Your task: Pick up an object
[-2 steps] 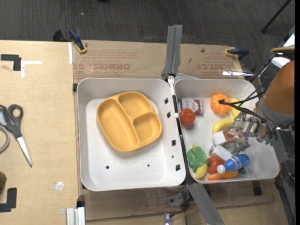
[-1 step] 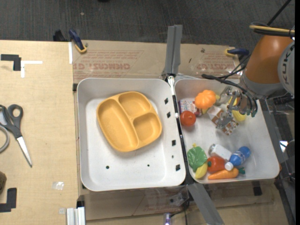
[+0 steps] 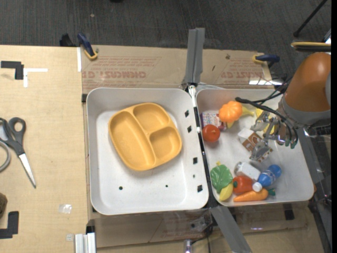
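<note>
Over the right bin, at its 2 o'clock side:
Arm: grey with an orange band [image 3: 311, 83], reaching in from 3 o'clock.
Tool [image 3: 261, 141]: low over the right bin's upper right part, amid cables; whether it is open or closed cannot be told, and nothing can be seen gripped.
Right bin [image 3: 303, 188]: white, shallow, carrying the toy items.
Orange fruit [image 3: 230, 111]: at the bin's 11 o'clock, near the back wall.
Red tomato [image 3: 211, 133]: at 9 o'clock, just beside the dividing rim.
Small box [image 3: 249, 139]: white and brown, near centre, touching or just beside the tool; which cannot be told.
Green leafy piece [image 3: 221, 175]: at 7 o'clock.
Red pepper [image 3: 242, 184]: at 6 o'clock, just beside the green piece.
Carrot [image 3: 251, 196]: along the front wall, at 6 o'clock.
Blue bottle [image 3: 267, 176]: at 5 o'clock, lying on its side.
Left bin [image 3: 105, 194]: white, holding a yellow divided plate [image 3: 145, 136] at its centre.
Worktop [image 3: 42, 141]: scissors [image 3: 20, 149] lying at 9 o'clock, well apart from the bins.
</note>
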Robot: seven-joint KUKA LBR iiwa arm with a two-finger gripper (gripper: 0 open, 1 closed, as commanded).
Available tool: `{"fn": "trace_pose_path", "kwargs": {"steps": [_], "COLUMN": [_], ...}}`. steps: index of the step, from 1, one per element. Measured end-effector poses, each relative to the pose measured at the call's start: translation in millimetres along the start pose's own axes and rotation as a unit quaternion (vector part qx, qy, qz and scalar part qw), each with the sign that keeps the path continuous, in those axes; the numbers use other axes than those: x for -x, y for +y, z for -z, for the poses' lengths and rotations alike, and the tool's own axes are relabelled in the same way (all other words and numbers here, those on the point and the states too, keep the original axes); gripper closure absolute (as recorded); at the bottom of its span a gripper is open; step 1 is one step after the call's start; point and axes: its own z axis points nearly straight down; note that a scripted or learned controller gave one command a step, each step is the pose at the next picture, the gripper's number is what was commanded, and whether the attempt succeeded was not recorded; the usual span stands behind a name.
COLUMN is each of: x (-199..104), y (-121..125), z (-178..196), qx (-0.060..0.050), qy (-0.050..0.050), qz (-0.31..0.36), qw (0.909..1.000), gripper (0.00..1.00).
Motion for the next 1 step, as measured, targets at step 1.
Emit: {"fn": "trace_pose_path", "kwargs": {"steps": [1], "x": [-8.9], "y": [27.1], "z": [-0.3], "qx": [0.000], "qy": [0.001], "qz": [0.000], "qw": [1.0000], "gripper": [0.00]}}
